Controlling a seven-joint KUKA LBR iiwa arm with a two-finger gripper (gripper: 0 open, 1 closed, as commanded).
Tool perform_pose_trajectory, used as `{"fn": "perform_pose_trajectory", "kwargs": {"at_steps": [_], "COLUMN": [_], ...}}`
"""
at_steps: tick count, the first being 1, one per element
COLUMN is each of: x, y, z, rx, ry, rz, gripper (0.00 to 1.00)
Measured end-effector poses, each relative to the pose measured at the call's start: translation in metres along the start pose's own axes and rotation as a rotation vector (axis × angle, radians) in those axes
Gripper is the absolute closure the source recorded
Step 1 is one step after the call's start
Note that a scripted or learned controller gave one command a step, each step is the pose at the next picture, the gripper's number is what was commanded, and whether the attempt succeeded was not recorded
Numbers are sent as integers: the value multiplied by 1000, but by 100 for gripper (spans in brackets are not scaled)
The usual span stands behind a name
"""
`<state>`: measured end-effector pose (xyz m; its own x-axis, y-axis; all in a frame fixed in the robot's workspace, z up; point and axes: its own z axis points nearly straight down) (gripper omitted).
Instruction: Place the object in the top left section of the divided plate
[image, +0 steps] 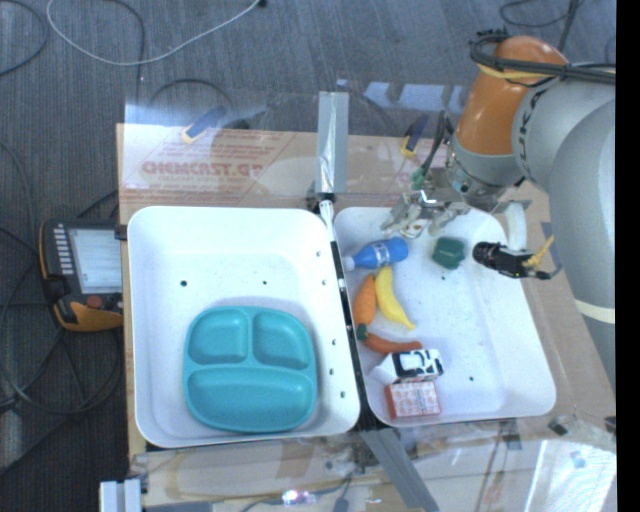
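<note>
A teal divided plate (205, 395) lies in the left bin (160, 240), nothing in its three sections; its top left section (225, 333) is bare. My gripper (427, 214) hangs over the far edge of the right bin (520, 350), open with nothing between its fingers. Just below and left of it lies a blue bottle (380, 254) with a white cap. A dark green block (448, 251) sits just below and right of the gripper.
Further down the right bin are an orange carrot (365, 298), a yellow banana (393, 298), a red-orange vegetable (385, 343), a black and white toy (417, 362) and a red box (412, 400). A metal divider (330, 150) stands between the bins.
</note>
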<state>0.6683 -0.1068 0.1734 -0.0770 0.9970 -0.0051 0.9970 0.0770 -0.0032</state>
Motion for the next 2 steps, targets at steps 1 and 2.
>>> {"fn": "perform_pose_trajectory", "kwargs": {"at_steps": [1,2], "x": [-41,-98], "y": [-2,-20], "z": [49,55], "rx": [-5,-8], "ry": [2,1], "rz": [86,87], "gripper": [100,100]}}
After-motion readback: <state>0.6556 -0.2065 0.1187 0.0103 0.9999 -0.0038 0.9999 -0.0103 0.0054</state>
